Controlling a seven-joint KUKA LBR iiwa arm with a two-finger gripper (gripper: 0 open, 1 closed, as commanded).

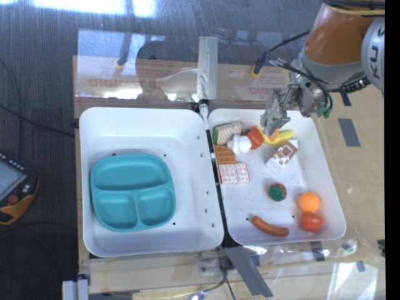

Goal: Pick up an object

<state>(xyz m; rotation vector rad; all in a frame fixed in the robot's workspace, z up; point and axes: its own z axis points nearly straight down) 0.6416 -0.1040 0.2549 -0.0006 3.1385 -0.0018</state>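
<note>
My gripper [272,125] hangs over the far part of the right bin [330,186], just above a yellow banana [281,137] and an orange-red piece [255,137]. I see nothing clearly held in it. Close by lie a white lump [239,145], a tan cracker block [227,130] and a small white and red carton [283,155]. Further forward sit a pink patterned packet [234,174], a green and red berry [277,192], an orange [309,202], a tomato [311,222] and a sausage [270,227].
The left bin [187,136] holds a teal divided tray [132,190]. A metal divider post [207,67] stands behind the seam between the bins. Cables run along the arm [340,30] at the top right. A pendant [12,189] lies off the bench at the left.
</note>
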